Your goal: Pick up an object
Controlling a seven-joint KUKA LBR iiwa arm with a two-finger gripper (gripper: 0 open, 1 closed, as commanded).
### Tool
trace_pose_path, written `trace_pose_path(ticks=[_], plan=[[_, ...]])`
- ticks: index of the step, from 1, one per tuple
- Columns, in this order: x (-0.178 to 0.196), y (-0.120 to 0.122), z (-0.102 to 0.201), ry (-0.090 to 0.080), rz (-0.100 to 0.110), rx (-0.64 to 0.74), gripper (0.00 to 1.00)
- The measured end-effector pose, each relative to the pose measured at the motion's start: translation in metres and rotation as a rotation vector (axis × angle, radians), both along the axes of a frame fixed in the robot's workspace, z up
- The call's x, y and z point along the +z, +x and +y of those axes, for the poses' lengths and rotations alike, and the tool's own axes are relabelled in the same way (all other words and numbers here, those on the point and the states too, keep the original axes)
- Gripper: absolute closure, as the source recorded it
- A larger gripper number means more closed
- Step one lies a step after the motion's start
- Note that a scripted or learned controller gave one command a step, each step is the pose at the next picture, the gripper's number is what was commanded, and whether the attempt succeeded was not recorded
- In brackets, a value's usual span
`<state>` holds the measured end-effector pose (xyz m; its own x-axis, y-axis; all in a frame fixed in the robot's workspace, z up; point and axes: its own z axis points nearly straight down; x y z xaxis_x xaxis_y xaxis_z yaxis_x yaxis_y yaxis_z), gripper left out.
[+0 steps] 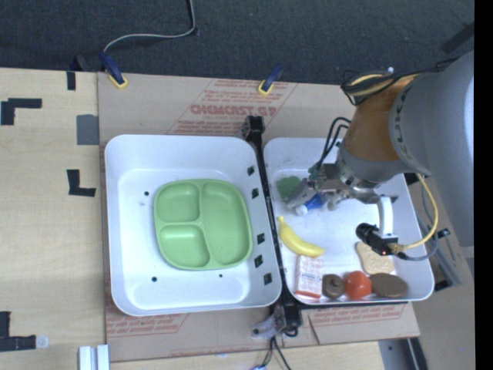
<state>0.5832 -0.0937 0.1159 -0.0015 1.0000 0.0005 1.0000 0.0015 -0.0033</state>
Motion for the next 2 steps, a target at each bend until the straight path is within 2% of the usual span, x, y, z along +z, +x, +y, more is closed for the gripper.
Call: trace_pose_path(ticks=[1,2], plan=[[-0.030,0.056,-0.010,-0.001,-0.006,0.000,0.00],[-0.018,0.057,-0.010,-0.001,-0.010,0.002,1.00]])
